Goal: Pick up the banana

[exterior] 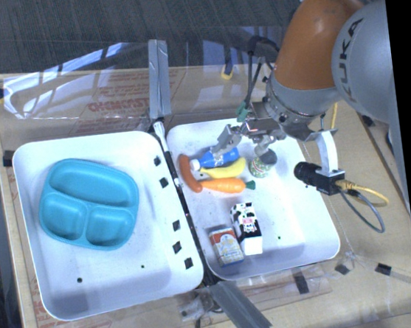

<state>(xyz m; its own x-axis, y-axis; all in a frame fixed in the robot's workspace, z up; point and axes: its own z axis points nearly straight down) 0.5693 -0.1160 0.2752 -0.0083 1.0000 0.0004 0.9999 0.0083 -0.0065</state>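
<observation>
I have the arm (339, 39) reaching in from three o'clock, and the gripper (241, 142) hangs low over the far half of the right bin (311, 236). One finger (227, 143) angles down toward the clutter and another (263, 145) sits on the other side, so I read the fingers as spread apart, with nothing between them.

The banana (225, 170) lies at about eleven o'clock in that bin, just beneath and a little to seven o'clock of the gripper. It is packed in tight: a blue thing (214, 158) touches it at twelve o'clock, a carrot (223, 185) lies against it at six, a sausage (188, 172) curves at nine, and a small jar (260, 166) stands just beside its three o'clock end.

My worry is that a finger lands on the blue thing or the jar instead of reaching the bin floor, so the jaws close on the wrong item or only on the banana's skin. The carrot could also get pinched along with it, or the banana could roll out sideways.

Further off, at six o'clock, a cow-pattern carton (246, 218) and a brown box (226, 244) are well apart and not in the way. The left bin (50, 290) holds a blue tray (88, 204).
</observation>
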